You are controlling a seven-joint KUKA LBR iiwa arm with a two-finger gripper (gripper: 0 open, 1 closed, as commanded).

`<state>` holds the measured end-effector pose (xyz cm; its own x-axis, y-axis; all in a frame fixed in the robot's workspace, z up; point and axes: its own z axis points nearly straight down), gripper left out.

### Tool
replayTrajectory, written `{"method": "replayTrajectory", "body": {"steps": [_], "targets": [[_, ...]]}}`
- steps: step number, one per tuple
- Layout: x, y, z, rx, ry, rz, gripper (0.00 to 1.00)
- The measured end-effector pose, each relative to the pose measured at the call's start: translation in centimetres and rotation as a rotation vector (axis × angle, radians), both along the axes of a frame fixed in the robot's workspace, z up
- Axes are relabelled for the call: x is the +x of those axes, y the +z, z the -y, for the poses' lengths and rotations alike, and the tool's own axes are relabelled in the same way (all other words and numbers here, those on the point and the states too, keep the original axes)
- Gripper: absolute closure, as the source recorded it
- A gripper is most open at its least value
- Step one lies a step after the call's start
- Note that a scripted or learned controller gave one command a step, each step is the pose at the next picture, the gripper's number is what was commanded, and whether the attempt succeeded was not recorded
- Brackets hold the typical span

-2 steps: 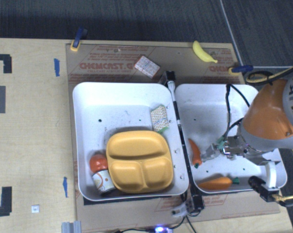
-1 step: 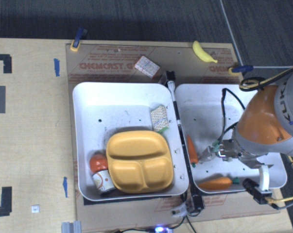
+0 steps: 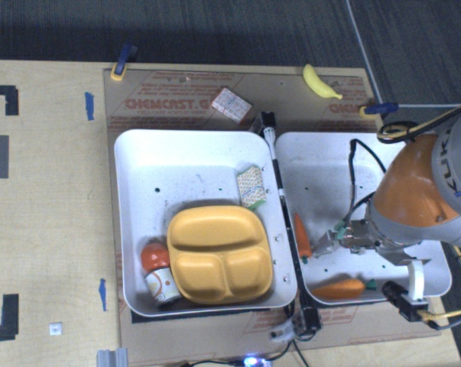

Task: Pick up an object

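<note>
- Two shallow white bins sit side by side at the middle of the frame, the left bin [image 3: 131, 205] and the right bin [image 3: 322, 155], on a brown cardboard sheet [image 3: 176, 98] printed with red lettering.
- Around the cardboard lies a pale wooden bench top [image 3: 39, 205] with black marks and blue tape strips; dark grey carpet [image 3: 215, 14] fills the top of the frame.
- On the cardboard above the bins lie a small patterned packet [image 3: 231, 104] and a yellow toy banana [image 3: 320, 82].
- Inside the left bin rest a yellow compartment tray [image 3: 219, 252], a red-and-white item [image 3: 158, 270] at its lower left and a patterned packet [image 3: 251, 186] at its upper right.
- Inside the right bin, an orange carrot [image 3: 301, 236] lies along the left wall and a second orange carrot [image 3: 338, 288] lies near the lower edge.
- From the right, the grey arm with its orange band [image 3: 413, 189] reaches over the right bin; the gripper [image 3: 327, 243] hangs just beside the first carrot, and I cannot tell how its jaws stand.
</note>
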<state>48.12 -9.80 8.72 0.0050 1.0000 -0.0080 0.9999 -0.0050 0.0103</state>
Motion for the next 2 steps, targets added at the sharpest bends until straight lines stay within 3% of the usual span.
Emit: {"method": "replayTrajectory", "body": {"steps": [2], "targets": [[-0.01, 0.01, -0.11, -0.002, -0.002, 0.001, 0.0]]}}
